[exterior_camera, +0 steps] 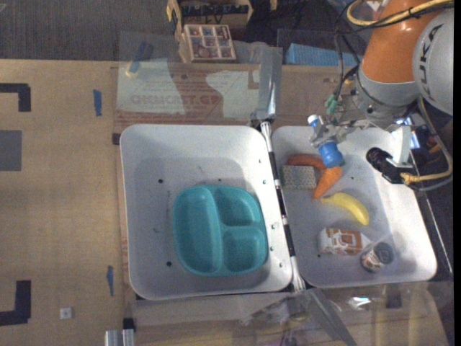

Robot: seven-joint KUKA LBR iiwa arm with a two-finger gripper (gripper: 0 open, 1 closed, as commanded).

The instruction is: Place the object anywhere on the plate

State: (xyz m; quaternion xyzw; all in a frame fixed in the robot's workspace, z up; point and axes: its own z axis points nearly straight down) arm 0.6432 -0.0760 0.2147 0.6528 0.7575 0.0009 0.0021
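Arm over R bin's far end, teal plate bare in L bin, toy food all in R bin.

Near → far: R bin, near edge, has a small carton lying flat w/ a round cup or can on its side just beside it. Past those, a banana; then a carrot touching a rough brown block, w/ a reddish sausage-like piece just behind. A blue bottle sits tilted at the carrot's far end, right under the gripper. Can't tell if the fingers are spread or closed, or if they grip the bottle. L bin holds the 3-compartment teal plate, toward its near side. Beyond the bins: clear sheet, cardboard box.
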